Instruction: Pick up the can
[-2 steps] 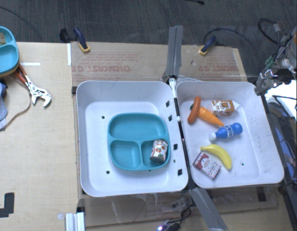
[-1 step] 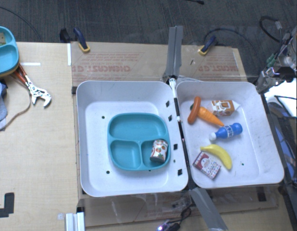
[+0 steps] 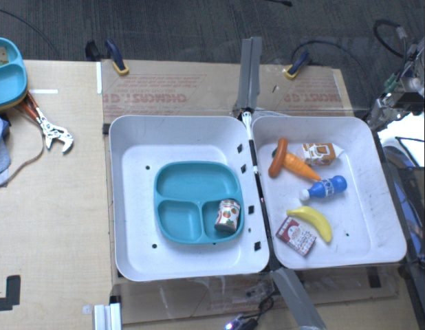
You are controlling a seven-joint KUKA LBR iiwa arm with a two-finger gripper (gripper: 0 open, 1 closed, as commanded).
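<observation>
can (image 3: 227, 216) in teal tray (image 3: 178, 191) btm-right compartment, roughly upright, slight tilt

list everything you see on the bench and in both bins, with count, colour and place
white bins: 2, side by side on the bench
divided tray: 1, teal, in the left bin
can: 1, white with red and green print, in the tray's lower right compartment
carrot: 1, orange, right bin, upper middle
sausage: 1, orange-red, right bin, crossing the carrot's top end
carton: 1, white and brown, right bin, top
bottle: 1, blue and white, right bin, centre
banana: 1, yellow, right bin, lower part
small box: 1, red and white, right bin, beside the banana
wrench: 1, silver, bench at left
clamps: 2, bench back edge
</observation>
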